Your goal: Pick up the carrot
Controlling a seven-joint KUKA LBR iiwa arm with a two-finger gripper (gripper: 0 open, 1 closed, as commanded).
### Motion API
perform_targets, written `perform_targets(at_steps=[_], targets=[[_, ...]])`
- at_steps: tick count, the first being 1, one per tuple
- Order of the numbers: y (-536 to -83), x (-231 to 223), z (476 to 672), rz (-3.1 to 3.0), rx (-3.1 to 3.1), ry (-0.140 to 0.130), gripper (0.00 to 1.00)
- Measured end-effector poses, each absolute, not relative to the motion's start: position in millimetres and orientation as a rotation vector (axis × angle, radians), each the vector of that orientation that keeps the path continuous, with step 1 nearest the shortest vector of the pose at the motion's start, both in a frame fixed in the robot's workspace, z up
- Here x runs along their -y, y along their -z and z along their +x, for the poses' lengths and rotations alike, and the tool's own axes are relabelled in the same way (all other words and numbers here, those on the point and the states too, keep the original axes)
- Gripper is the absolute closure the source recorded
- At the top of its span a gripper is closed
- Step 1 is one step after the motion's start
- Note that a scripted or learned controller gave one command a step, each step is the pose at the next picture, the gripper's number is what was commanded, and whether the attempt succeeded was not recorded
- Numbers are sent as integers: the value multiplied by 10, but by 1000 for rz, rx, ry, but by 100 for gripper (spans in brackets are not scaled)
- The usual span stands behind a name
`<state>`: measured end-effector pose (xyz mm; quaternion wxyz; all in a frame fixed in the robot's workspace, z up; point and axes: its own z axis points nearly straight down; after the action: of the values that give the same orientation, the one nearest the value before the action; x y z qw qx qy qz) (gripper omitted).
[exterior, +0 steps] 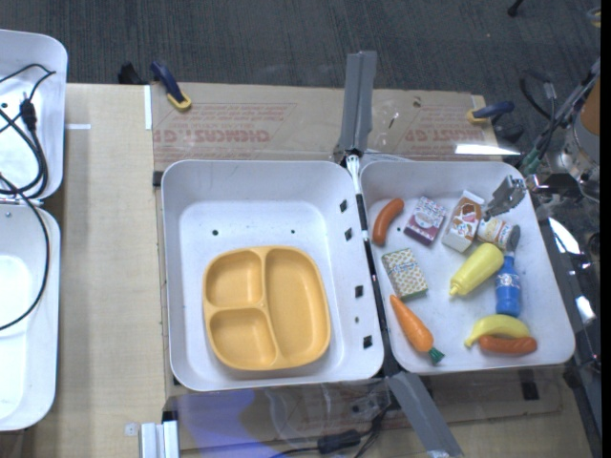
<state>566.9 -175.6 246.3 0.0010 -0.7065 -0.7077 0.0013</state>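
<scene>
The carrot (413, 325) lay in the right bin (563, 294), near its front left corner, its orange body slanting from upper left to lower right with the green stub toward the front wall. Nothing touched it. Just behind it sat a small patterned box (405, 273), and farther back a reddish sausage (386, 219) leaned along the left wall. Across the middle of that bin were a purple-and-white packet (426, 221), a red-and-white carton (465, 222), a yellow squeeze bottle (476, 269) and a blue bottle (509, 289). A banana (496, 327) rested near the front right corner, with a second reddish sausage (508, 345) touching its front side.

The hand (506, 196) hung over the back right part of the bin, beside the carton and well apart from the carrot. Whether its fingers stood wide or narrow could not be told, and nothing was seen held in it.

The left bin (181, 256) carried a yellow divided plate (267, 306). Both bins sat side by side on the desk (105, 237).
</scene>
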Motion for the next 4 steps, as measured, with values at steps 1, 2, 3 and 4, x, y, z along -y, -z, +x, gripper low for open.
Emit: perform_targets(at_steps=[1, 2, 3, 4], targets=[[-956, 927, 5487, -2291, 2154, 5, 0], [-956, 971, 4954, -1998, 2435, 7, 0], [-963, 996, 4834, -1758, 2625, 12, 0], [-1913, 669, 4813, -1803, 2574, -1, 0]])
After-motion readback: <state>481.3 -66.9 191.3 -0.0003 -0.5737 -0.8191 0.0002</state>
